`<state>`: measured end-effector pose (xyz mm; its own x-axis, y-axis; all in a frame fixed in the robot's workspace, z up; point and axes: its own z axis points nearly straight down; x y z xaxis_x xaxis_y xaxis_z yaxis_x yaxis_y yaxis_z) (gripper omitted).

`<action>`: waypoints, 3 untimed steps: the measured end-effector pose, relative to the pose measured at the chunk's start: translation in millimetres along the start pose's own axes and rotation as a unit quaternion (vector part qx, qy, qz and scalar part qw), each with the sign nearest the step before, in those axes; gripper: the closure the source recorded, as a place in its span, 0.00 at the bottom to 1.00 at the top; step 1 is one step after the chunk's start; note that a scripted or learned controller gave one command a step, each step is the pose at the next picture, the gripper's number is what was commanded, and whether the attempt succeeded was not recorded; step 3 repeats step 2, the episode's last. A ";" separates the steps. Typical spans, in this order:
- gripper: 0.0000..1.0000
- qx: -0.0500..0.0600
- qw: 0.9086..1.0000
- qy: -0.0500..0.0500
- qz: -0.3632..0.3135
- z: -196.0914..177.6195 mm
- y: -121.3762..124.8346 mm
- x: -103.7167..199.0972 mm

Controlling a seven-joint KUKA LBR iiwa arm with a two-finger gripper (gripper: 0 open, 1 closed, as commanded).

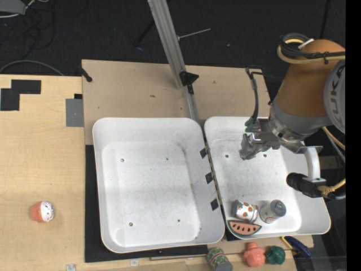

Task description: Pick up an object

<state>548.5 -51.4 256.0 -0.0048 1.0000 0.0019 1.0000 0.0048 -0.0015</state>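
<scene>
Fingers of the gripper hung over the right bin, near its far-left part; whether they were spread or closed could not be told. Nothing showed between them. At that bin's near edge lay a watermelon slice, a small patterned cup and a grey cylinder. A red-and-white ball sat on the wooden surface past the left bin.
</scene>
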 end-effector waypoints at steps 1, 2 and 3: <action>1.00 0.002 1.000 0.000 0.001 18.1 5.4 52.7; 1.00 0.002 1.000 0.000 0.001 31.7 10.9 101.9; 1.00 0.002 1.000 0.000 0.001 31.7 10.9 101.9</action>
